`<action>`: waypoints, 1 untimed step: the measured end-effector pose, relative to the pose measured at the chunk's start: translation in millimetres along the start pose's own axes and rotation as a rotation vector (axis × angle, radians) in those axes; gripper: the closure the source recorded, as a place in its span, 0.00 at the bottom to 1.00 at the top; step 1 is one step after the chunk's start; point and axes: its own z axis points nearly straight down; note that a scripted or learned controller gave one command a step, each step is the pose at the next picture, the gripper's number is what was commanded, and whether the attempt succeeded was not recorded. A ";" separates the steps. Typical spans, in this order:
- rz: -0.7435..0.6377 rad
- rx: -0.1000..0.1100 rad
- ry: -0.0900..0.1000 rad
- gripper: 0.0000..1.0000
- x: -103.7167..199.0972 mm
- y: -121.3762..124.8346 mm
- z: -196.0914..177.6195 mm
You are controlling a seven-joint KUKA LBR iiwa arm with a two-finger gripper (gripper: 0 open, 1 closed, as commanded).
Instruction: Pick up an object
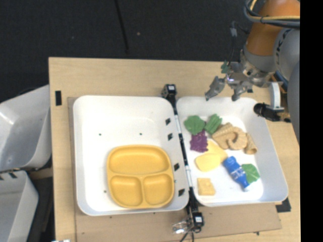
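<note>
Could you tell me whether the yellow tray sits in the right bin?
No, the yellow tray lies in the left bin, beside the right bin.

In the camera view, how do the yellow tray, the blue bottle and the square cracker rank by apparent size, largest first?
1. Yellow tray, clearly the largest.
2. Blue bottle.
3. Square cracker, slightly smaller than the bottle.

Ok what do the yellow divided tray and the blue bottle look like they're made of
The yellow divided tray looks like moulded plastic with a matte finish: even colour, rounded rims, soft sheen. The blue bottle also seems to be plastic, probably a toy, with a smooth surface and a pale label; it is too small to be sure.
</note>
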 end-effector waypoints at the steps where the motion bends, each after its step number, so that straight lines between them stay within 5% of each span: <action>1: 0.000 0.011 0.002 0.00 21.8 -41.2 112.1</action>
